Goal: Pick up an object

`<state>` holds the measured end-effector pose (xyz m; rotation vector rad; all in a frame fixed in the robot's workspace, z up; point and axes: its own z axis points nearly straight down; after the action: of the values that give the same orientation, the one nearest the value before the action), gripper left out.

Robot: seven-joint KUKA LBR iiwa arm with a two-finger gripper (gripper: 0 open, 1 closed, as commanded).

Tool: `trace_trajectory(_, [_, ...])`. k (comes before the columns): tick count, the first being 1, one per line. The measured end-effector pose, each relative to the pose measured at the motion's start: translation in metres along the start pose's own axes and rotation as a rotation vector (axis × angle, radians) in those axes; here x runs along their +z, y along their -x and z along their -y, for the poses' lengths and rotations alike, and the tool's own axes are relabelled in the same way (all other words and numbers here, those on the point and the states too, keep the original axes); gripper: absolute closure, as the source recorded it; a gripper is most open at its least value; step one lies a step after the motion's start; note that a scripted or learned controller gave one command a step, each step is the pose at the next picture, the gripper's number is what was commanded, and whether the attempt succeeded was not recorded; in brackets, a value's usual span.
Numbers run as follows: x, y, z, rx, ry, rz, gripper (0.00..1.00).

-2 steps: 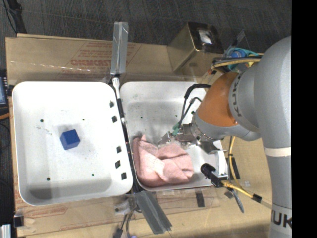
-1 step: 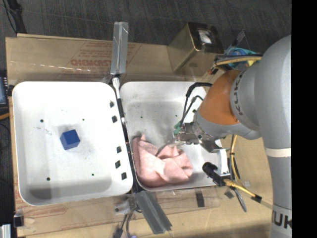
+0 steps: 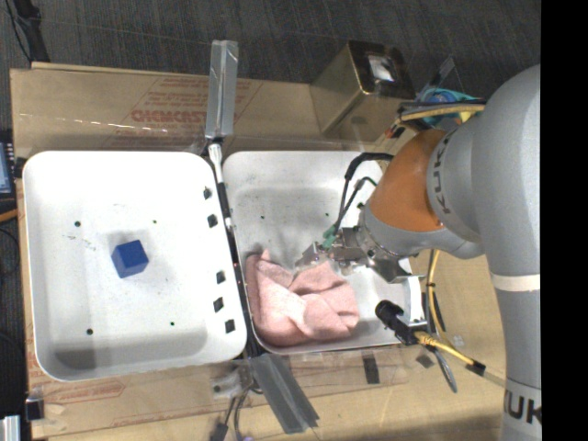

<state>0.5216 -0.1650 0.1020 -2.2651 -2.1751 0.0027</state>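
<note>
The pincer (image 3: 323, 251) hangs low over the pink cloth (image 3: 301, 301) in the right bin (image 3: 276, 177), likely to grab it. I cannot tell how it is set. A blue block (image 3: 130, 257) sits in the left bin (image 3: 55, 329).

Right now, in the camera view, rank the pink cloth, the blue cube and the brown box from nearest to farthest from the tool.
1. Pink cloth, right bin, just under the tool.
2. Brown box, beyond the right bin, on the cardboard.
3. Blue cube, in the left bin, across the divider.
</note>
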Motion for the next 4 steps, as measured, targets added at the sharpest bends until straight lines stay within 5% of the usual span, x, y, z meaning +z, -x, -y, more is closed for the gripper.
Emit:
trace_trajectory(1, [-0.009, 0.000, 0.000, -0.004, -0.003, 0.000, 1.00])
trace_trajectory(2, [-0.009, 0.000, 0.000, -0.004, -0.003, 0.000, 0.00])
trace_trajectory(3, [0.010, -0.015, 0.005, -0.063, -0.001, -0.002, 0.00])
trace_trajectory(4, [0.001, -0.015, 0.005, -0.066, -0.004, -0.002, 1.00])
